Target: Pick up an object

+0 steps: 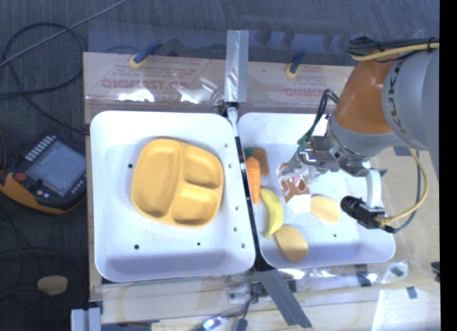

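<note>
Yellow plastic, a three-part tray (177, 181), lies in the left bin (107, 251). In the right bin (371, 251) a carrot (253, 177), a banana (270, 211), a potato-like lump (291, 242), a pale yellow piece (325, 209) and a small brown-and-white packet (294, 185) lie close together. Over the packet hangs the gripper (305, 165); whether its fingers are open or closed I cannot tell.

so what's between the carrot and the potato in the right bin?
In the camera view, the banana lies between the carrot and the potato.
</note>
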`<state>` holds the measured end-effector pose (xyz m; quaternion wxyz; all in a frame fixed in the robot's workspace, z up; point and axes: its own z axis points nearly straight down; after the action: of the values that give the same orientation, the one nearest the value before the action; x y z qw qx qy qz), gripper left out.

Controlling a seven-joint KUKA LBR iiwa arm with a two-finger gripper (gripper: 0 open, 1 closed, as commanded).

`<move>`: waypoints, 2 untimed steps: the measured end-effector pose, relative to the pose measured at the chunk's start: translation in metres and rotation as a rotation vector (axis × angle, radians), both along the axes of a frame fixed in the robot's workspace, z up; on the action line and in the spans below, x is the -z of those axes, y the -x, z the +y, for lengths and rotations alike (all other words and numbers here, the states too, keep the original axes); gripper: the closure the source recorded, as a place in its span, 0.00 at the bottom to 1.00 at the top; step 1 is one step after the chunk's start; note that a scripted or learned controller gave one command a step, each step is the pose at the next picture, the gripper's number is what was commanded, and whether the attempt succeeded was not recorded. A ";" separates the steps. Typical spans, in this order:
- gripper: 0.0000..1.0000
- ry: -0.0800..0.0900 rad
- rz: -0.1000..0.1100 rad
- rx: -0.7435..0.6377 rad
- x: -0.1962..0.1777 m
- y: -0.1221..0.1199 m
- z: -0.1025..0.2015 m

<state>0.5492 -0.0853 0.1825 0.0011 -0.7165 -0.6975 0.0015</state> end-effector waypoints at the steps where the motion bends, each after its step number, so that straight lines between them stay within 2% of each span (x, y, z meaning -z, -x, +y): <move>1: 1.00 0.003 -0.001 0.080 -0.097 0.001 0.044; 2: 1.00 0.004 0.000 0.058 -0.099 0.020 0.076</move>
<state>0.5292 -0.0098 0.2813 -0.0005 -0.7364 -0.6766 0.0027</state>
